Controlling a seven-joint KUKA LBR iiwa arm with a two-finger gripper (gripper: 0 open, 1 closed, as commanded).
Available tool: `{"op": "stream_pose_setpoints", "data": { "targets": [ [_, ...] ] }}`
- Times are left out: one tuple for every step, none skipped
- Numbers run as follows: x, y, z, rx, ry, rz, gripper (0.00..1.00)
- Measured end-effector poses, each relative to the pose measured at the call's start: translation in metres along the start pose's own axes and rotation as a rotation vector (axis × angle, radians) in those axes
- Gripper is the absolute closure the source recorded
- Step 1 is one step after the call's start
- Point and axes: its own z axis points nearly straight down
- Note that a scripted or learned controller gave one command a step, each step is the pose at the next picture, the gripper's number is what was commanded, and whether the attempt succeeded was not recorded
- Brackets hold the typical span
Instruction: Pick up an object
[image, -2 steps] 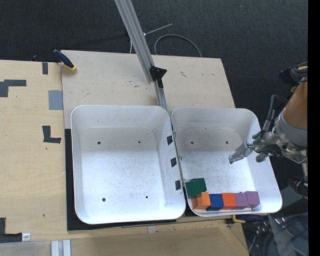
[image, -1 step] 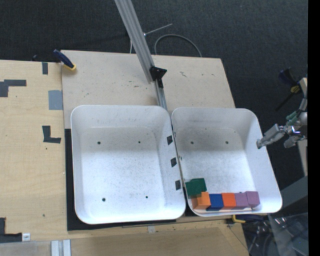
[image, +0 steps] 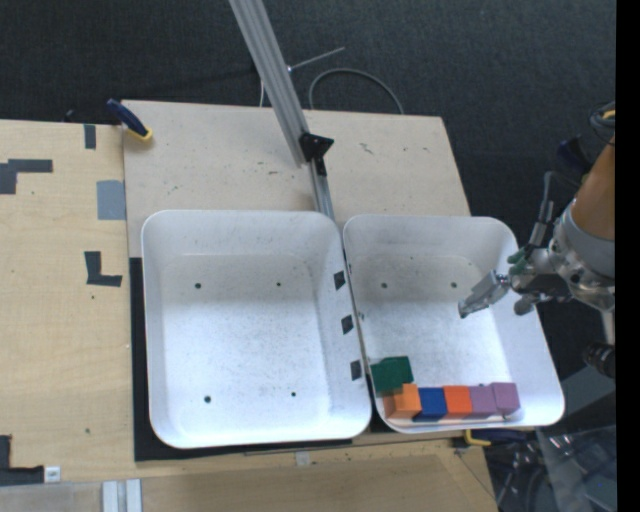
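Several small blocks lie in a row along the front wall of the right bin (image: 430, 240). A green block (image: 391, 372) is at the left end, and after it come an orange block (image: 405, 401), a blue block (image: 432, 402), another orange block (image: 457, 400) and two purple blocks (image: 495, 399). My gripper (image: 498, 300) hangs over the right side of this bin, behind the blocks and well apart from them. It is open, with nothing between its fingers.
The left bin (image: 240, 225) stands next to the right one. A slanted metal rail (image: 285, 90) runs from the top down to the seam between the bins. A cable loop (image: 350, 85) lies behind the bench.
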Motion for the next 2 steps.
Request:
{"op": "stream_pose_setpoints", "data": {
  "targets": [
    [-0.0573, -0.0008, -0.1865, -0.014, -0.007, 0.005, 0.0],
    [-0.0561, -0.001, -0.1822, -0.005, -0.004, 0.005, 0.0]
  ]
}}
